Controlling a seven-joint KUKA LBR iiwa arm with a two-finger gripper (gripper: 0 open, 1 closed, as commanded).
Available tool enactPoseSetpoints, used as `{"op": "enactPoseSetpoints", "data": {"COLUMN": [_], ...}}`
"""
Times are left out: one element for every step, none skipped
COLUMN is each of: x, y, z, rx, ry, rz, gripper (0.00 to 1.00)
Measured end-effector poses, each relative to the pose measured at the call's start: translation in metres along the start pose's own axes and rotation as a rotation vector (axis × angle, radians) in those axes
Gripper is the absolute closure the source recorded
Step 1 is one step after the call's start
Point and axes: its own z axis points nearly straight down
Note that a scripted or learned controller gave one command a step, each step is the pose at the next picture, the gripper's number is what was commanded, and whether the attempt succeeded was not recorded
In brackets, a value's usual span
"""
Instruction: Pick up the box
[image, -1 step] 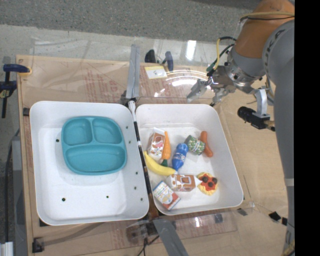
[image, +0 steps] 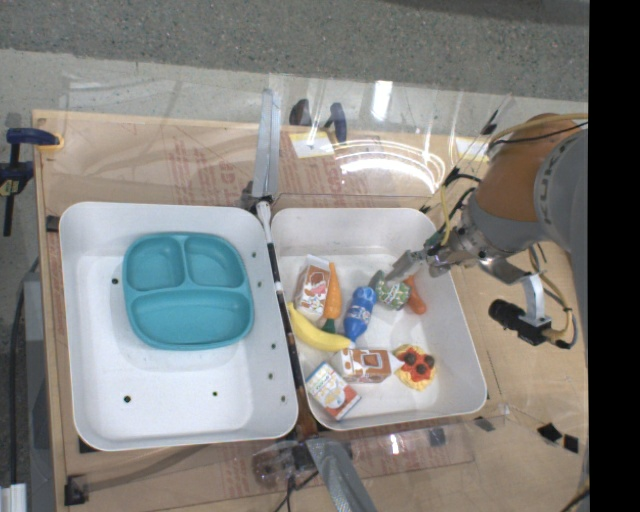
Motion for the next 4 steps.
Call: {"op": "enactPoseSetpoints", "data": {"x": [0.003, 0.000, 0.071, 0.147], "y": [-0.004, -0.002, 0.016, 0.018], "z": [0.061, 0.045, -0.025, -0.040], "rx": [0.000, -0.008, -0.004, -0.002], "ry": [0.000, -0.007, -0.002, 0.000], "rz": [-0.044, -0.045, -0.349, -0.707], "gripper": [0.00, 1.00, 1.00, 1.00]}}
